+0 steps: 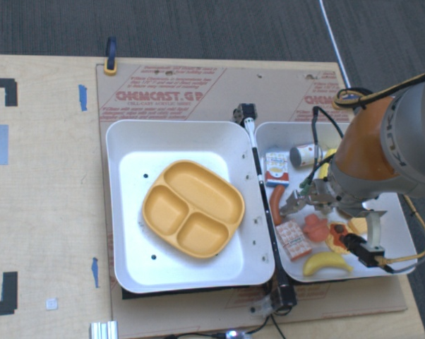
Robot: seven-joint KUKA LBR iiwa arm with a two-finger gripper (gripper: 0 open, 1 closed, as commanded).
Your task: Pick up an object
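Progress: pick not done yet, as far as I can judge. Hand (pixel 302 202) is down low inside the right bin (pixel 404 249), arm coming in from the right side of the camera view. Can't tell whether it's apart or together – metal parts are small and the wrist covers most of it, and nothing visibly sits between them.

Candidates all lying in the bin around the hand: orange-red sausage-shaped piece (pixel 277 202) just beside it on the side away from the arm, red lumpy item (pixel 315 227) just below it in view, patterned packet (pixel 294 239) near that, banana (pixel 327 263) further toward the bin's near edge, small carton (pixel 277 167) and a grey can (pixel 306 154) beyond the hand.

Left bin (pixel 121 210) with the yellow divided tray (pixel 193 208) is well apart from the hand.

Left to do: confirm a grip, lift clear of the bin
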